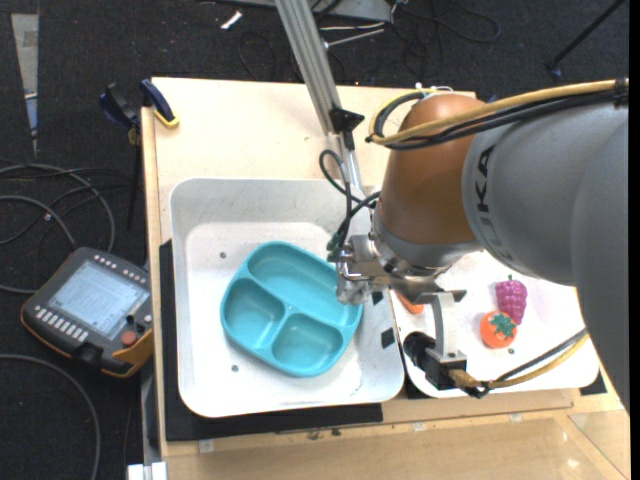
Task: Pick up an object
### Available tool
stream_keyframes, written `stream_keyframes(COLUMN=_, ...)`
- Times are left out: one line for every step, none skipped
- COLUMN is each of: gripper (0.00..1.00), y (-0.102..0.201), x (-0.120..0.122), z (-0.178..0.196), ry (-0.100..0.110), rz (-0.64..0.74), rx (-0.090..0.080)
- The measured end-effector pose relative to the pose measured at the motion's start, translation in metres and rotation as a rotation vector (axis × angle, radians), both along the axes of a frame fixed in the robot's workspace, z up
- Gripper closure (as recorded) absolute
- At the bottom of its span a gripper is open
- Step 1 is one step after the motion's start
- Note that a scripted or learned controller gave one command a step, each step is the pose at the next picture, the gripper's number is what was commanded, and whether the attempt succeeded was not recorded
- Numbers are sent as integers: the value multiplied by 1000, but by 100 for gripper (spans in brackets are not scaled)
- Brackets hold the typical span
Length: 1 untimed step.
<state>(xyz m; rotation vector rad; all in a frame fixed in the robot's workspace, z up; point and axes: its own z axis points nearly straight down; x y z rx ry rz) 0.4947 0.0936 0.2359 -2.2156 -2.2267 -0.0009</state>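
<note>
Hand (350, 286) was at the blue 3-compartment tray's (285, 313) right rim, L bin (200, 298); hand state can't be told. Grapes (511, 297), strawberry (498, 329) lay well right of tray.

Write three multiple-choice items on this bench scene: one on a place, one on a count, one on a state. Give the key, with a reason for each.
1. Where does the turquoise plastic divided plate lie?
A. In the left white bin
B. In the right white bin
C. On the floor

2. How many compartments does the plate have?
A. Two
B. Three
C. Five

3. How does the purple toy grape bunch sit relative to the orange-red toy fruit with a green top?
A. Stacked on it
B. Beside it, in the same bin
C. In the other bin

Key: 1 A, the plate rests on the left bin's floor, with the hand at its right rim. 2 B, the ridges split it into three wells. 3 B, both lie close together in the right bin.
</note>
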Motion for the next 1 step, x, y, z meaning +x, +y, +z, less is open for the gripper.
stream_keyframes(gripper=0, y=-1, x=0, z=0, ry=-1, rz=-3, rx=0)
